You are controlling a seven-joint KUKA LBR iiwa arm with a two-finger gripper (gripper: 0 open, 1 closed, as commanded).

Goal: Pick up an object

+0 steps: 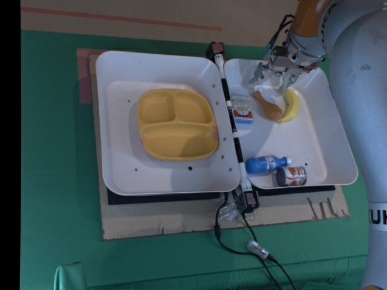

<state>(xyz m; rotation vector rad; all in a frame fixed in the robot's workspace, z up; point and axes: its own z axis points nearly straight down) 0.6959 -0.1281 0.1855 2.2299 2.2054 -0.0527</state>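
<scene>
The surface is covered with green cloth, and a bare brown strip with a thin red line runs along its far side. A sheet of brown cardboard lies flat on the cloth. A dark base sits on the cardboard under two shallow white bins: the left bin and the right bin, side by side, touching along a checkered divider. Black cables trail across the cloth near the front edge.
</scene>
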